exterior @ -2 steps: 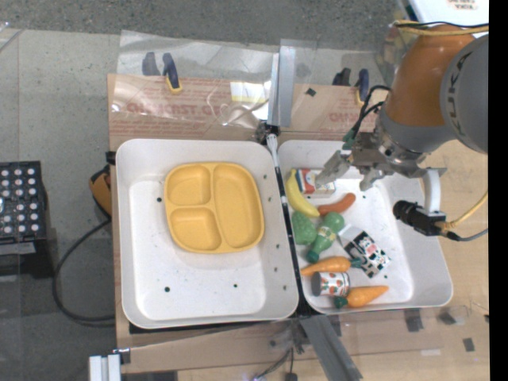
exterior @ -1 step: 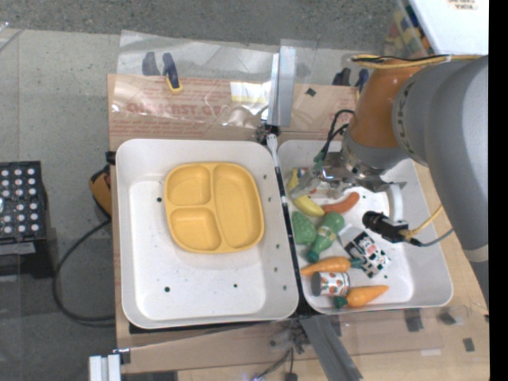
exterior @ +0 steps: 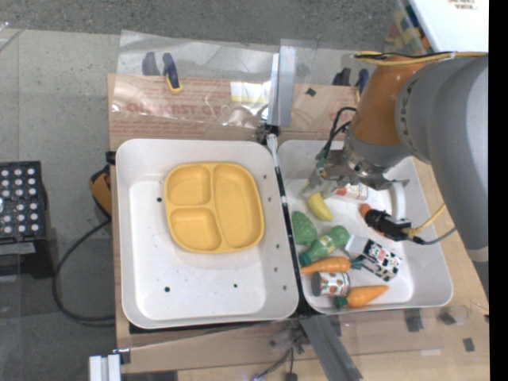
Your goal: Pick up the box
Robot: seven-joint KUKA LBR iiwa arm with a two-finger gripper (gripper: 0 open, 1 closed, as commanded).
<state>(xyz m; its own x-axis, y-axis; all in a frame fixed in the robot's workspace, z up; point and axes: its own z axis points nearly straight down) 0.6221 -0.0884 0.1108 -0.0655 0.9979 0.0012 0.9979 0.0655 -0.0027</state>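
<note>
While the gripper [exterior: 329, 173] hangs over the right bin [exterior: 432, 292], we cannot tell how it is set; we see the box [exterior: 378, 259] lying apart near that bin's front, beside a carrot [exterior: 367, 295].

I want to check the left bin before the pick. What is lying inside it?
Inside the left bin lies one yellow divided plate with three compartments, flat on the floor. A few small dark specks dot the bin floor around it. Whatever is under the plate is covered.
</note>
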